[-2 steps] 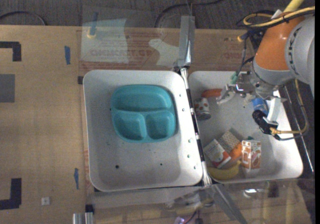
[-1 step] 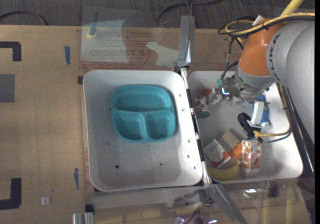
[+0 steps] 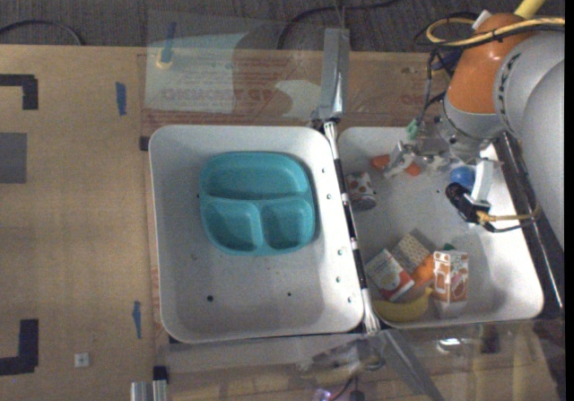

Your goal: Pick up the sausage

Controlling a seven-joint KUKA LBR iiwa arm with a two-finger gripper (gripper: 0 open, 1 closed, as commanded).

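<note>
A reddish-orange piece that I take for the sausage (image 3: 381, 161) lies at the far left of the right bin (image 3: 511, 300). A second orange bit shows just to the right of it, and the gripper covers the stretch between them. My gripper (image 3: 401, 160) is low over this spot, reaching in from the right beneath the orange-banded wrist (image 3: 480, 76). I cannot make out whether the sausage is held.
The left bin (image 3: 179, 300) holds a teal divided plate (image 3: 257, 200). In the right bin there is a small red-and-white can (image 3: 361, 188) by the left wall and a blue thing (image 3: 462, 177). At the front are a cracker (image 3: 413, 249), two cartons (image 3: 450, 278) and a banana (image 3: 404, 308).
</note>
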